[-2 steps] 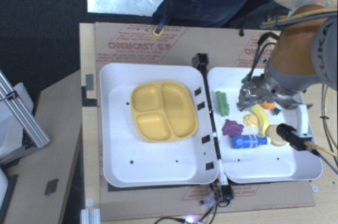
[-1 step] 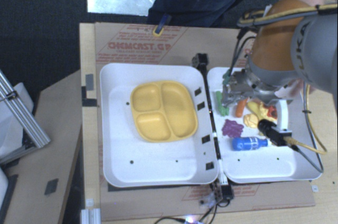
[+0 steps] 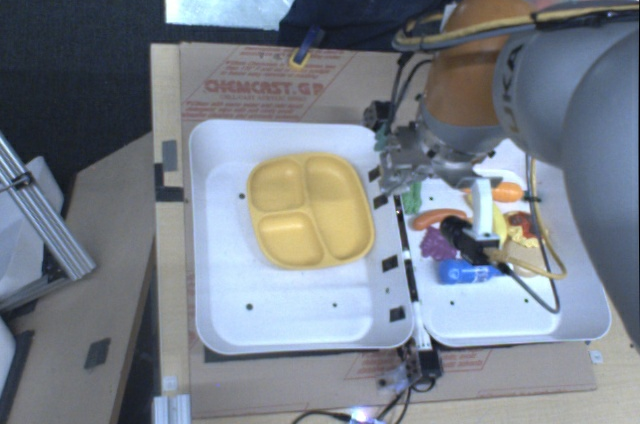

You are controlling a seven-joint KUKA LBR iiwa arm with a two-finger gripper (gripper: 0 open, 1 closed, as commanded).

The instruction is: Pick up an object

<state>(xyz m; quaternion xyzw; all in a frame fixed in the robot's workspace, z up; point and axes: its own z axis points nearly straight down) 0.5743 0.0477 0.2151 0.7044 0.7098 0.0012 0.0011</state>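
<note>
Camera view: arm's gripper hangs over the right bin, grip state hard to tell. Sausage, grapes, blue bottle lie below it. Yellow tray in left bin.

Tray: yellow, plain. Bins: white. Arm: grey w/ orange band. Sausage: red-orange. Grapes: purple, at 6 o'clock of sausage. Can: blue. Carrot: orange. Board: tan, red lettering.
</note>
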